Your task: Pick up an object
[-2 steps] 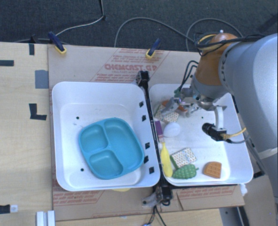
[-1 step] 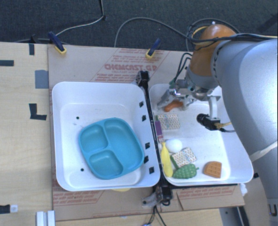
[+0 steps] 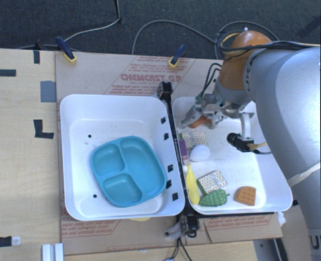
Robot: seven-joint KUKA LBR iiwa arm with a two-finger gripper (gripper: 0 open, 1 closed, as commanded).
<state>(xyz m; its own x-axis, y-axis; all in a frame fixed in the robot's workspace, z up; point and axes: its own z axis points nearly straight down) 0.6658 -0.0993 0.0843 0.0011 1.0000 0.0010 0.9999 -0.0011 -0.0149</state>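
Note:
My gripper [image 3: 202,116] hangs low over the far left part of the right bin [image 3: 269,178], just right of the divider between the bins. A small orange piece [image 3: 196,124] shows directly under the gripper; whether it is held is unclear. Just in front of it lie a speckled beige square [image 3: 194,139] and a white ball [image 3: 199,153]. Nearer the front of the bin are a yellow banana-like piece [image 3: 192,184], a checkered packet [image 3: 212,180], a green knobbly piece [image 3: 214,198] and an orange toast-like piece [image 3: 246,195].
The left bin [image 3: 76,118] holds a blue divided plate [image 3: 128,170]. A purple pen-like item [image 3: 183,148] lies along the right bin's left wall. The grey arm [image 3: 285,102] covers the bin's right side. Cables and clamps sit behind the bins.

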